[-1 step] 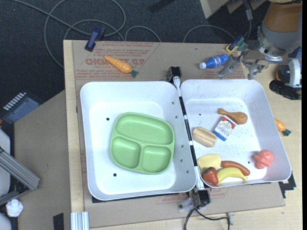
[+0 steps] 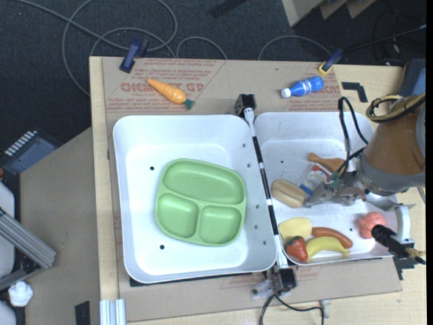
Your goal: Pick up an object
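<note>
My gripper (image 2: 323, 192) is low in the right bin (image 2: 298, 131), near its middle, with the arm coming in from the right. Just left of it lies a tan bread roll (image 2: 289, 193), and a small clear plastic item (image 2: 316, 179) sits right against its tip. An orange piece (image 2: 326, 160) lies behind it. Along the bin's front are a yellow piece (image 2: 295, 227), a red pepper (image 2: 298, 250), a sausage (image 2: 332, 235) on a banana (image 2: 329, 248), and a pink ball (image 2: 371, 224).
The left bin (image 2: 135, 141) holds a green divided plate (image 2: 201, 201). Behind the bins on the bench lie a toy carrot (image 2: 169, 91), a blue bottle (image 2: 304, 87) and a blue clamp (image 2: 132, 55). A black cable (image 2: 348, 124) loops over the right bin.
</note>
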Robot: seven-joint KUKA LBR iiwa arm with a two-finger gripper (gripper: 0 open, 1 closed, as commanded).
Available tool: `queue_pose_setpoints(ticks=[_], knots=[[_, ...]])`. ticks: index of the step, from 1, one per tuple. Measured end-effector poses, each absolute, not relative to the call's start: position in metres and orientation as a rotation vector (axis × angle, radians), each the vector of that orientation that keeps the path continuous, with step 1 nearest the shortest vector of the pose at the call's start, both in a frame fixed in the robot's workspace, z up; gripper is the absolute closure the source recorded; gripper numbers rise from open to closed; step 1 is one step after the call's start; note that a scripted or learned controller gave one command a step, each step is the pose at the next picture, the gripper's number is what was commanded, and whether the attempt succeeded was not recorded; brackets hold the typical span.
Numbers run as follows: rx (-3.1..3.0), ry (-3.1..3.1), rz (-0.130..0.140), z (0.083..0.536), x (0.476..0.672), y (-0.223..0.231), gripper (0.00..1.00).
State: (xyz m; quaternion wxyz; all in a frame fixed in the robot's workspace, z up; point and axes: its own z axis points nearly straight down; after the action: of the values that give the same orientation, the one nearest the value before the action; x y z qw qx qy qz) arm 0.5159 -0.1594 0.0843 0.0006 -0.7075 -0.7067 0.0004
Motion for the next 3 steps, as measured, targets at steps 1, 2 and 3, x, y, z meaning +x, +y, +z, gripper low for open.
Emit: queue_pose_setpoints(ticks=[1,2,3], knots=[[-2.224,-2.225,-0.002,0.129,0.628,-0.217,0.00],[-2.219,-2.220,0.001,0.084,0.628,-0.189,0.00],[-2.222,-2.225,-0.003,0.085,0.667,-0.142,0.00]])
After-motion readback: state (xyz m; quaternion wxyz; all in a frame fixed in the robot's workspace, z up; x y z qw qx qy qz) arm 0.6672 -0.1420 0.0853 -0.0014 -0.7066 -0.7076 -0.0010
